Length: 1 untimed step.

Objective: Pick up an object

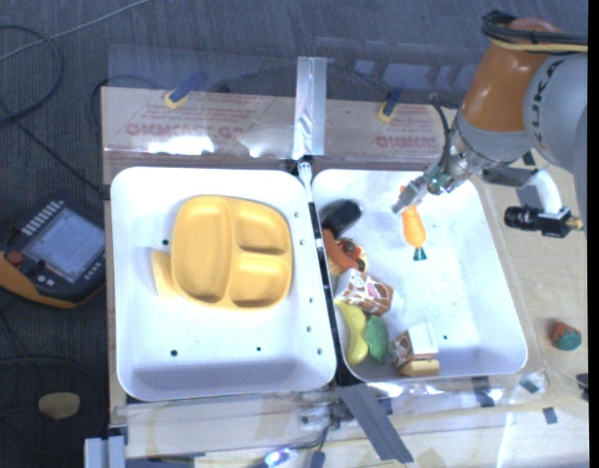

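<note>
A yellow divided tray (pixel 229 252) filled the left bin (pixel 134 291). In the right bin (pixel 475 300), a toy carrot (pixel 414 229) hung near the back edge, clamped in the hand (pixel 410 200); a slow, straight lift seemed wisest.

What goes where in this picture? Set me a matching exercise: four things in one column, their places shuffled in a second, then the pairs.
Things:
1. yellow divided tray
2. orange carrot toy
3. black object
4. handheld controller

Places:
A. on the floor, beyond the left bin's outer side
B. in the left bin
C. in the right bin, just below the gripper
D. in the right bin, far corner by the divider

Pairs: 1-B, 2-C, 3-D, 4-A
</note>
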Motion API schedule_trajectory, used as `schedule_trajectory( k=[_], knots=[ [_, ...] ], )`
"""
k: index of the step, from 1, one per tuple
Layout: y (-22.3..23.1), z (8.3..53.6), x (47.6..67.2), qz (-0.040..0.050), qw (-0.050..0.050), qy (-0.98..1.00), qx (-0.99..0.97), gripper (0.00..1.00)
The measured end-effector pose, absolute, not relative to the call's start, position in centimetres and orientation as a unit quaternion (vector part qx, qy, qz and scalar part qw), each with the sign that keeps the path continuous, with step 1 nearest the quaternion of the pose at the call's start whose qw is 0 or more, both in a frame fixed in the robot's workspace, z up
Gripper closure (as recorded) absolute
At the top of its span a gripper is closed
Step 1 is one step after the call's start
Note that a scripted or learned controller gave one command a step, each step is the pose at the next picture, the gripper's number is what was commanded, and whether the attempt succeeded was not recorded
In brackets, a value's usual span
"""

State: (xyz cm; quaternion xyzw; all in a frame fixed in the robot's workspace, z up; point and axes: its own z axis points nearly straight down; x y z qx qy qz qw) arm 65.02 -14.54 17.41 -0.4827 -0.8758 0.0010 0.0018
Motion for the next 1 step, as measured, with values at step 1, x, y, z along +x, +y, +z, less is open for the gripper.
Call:
schedule_trajectory(
  k=[1],
  knots=[
    [-8.88,18.05,62.50,0.0011,0.003,-0.827,-0.562,1.00]
  ],
)
